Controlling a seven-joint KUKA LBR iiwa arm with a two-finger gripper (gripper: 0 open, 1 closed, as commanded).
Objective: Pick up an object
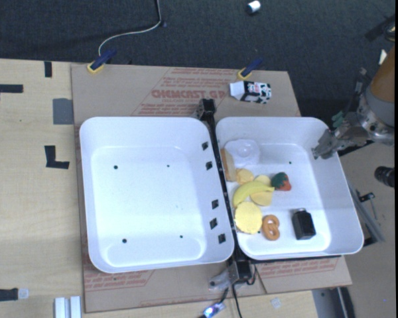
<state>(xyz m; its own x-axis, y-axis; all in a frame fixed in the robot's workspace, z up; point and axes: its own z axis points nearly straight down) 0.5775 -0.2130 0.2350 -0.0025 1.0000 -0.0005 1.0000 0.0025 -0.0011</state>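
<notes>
Toys lie bunched in the right bin (pixel 338 177): a banana (pixel 252 192), a pretzel (pixel 270 227), a black block (pixel 303 224), a clear cup (pixel 243 151). Above that bin's right rim hangs the pincer (pixel 325 146), holding nothing; how far it is open I cannot tell. Coming down on the crowded pile risks a glancing, empty grab.

Grey metal wrist (pixel 375 121) with dark cabling and small fittings, topped by an orange band (pixel 385 78) at the frame's right; a grey two-finger gripper (pixel 322 150) with slim, dull-toned fingers at its tip.
</notes>
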